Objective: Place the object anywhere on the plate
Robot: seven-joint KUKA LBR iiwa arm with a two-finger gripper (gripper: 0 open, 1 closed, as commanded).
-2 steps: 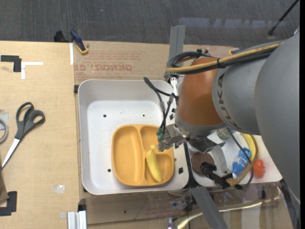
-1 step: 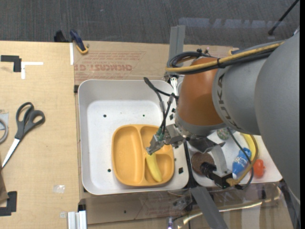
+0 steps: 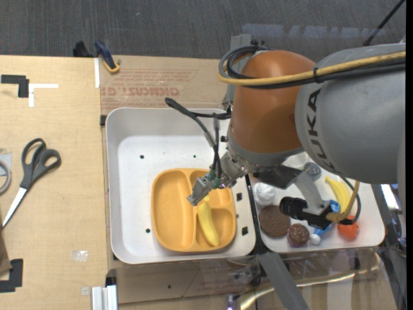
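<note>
Far left of the frame: scissors (image 3: 33,163) lie on the bench, outside the bins. Centre-left: the left bin (image 3: 129,173) holds a yellow divided plate (image 3: 171,208). A banana (image 3: 207,223) lies in the plate's right-hand compartment, its upper end touching or directly under the gripper (image 3: 202,190). The fingertips sit close together at that end; whether they grip the banana or merely rest above it cannot be determined. Right of centre: the right bin (image 3: 374,241) contains assorted toy food. Assessment: placement appears achieved. Recommended handling: release fully, then lift straight up, avoiding any sideways drag that could pull the banana over the plate rim.
</note>
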